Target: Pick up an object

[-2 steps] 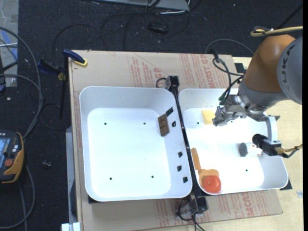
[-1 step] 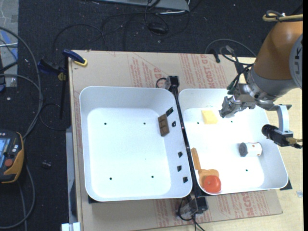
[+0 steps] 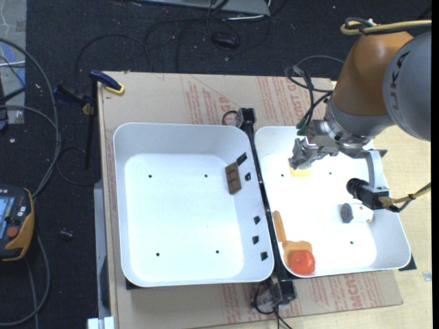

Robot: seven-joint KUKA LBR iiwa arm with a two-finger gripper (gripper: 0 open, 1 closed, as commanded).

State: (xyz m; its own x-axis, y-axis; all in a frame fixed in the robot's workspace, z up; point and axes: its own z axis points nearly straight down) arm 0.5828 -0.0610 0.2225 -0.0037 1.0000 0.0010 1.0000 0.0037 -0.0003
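Observation:
My gripper point(image 3: 300, 159) hangs low over the far left part of the right bin point(image 3: 391, 249). Directly beneath it lies a small pale yellow object point(image 3: 300, 173), partly covered by the gripper. Whether the gripper touches it is hidden. At the bin's near left corner sits a red ball-shaped piece point(image 3: 301, 260) with an orange handle point(image 3: 278, 226) running along the left wall. A small grey object point(image 3: 347, 213) rests toward the right side of this bin. A brown block point(image 3: 234, 178) lies in the left bin point(image 3: 137, 252), close to its right wall.
The two bins stand side by side on a cardboard sheet point(image 3: 185, 94), joined by a black divider strip point(image 3: 257, 184). Cables and a blue-yellow clamp point(image 3: 106, 82) lie beyond the far left corner. The arm point(image 3: 384, 67) looms over the right bin's far side.

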